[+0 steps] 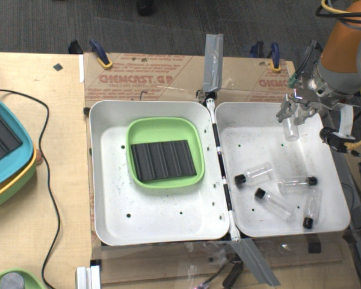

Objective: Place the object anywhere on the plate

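On the counter [36,221], the green plate [164,152] in the left bin [108,191] awaits its load. Over the right bin [325,221], the arm's jaws [290,114] hang raised, seemingly closed on a clear plastic vial [292,128]; transfer remains. Four black-capped vials [280,191] lie below.

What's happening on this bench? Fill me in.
A KUKA arm reaches in over the right bin, its gripper at that bin's far side with a clear vial between its fingers. Four more black-capped vials lie loose in that bin. The green plate, with a dark ribbed insert, sits in the left bin.
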`<state>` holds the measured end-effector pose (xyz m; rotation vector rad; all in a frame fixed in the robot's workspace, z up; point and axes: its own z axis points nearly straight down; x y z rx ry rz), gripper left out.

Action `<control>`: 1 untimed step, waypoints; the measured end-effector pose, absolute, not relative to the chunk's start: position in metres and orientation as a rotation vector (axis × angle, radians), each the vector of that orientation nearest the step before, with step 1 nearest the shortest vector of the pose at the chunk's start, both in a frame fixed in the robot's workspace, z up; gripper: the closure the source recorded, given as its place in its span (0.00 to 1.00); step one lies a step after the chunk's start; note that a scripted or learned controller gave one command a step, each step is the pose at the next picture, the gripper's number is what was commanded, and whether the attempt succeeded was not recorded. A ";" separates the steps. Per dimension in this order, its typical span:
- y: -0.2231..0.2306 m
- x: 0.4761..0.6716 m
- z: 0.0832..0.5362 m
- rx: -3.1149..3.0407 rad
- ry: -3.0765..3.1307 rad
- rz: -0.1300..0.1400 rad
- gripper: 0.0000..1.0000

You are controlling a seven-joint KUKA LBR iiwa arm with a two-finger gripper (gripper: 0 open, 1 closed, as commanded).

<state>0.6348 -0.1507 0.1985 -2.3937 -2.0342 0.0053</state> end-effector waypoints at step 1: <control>-0.151 0.635 0.199 -2.394 -2.034 0.005 0.00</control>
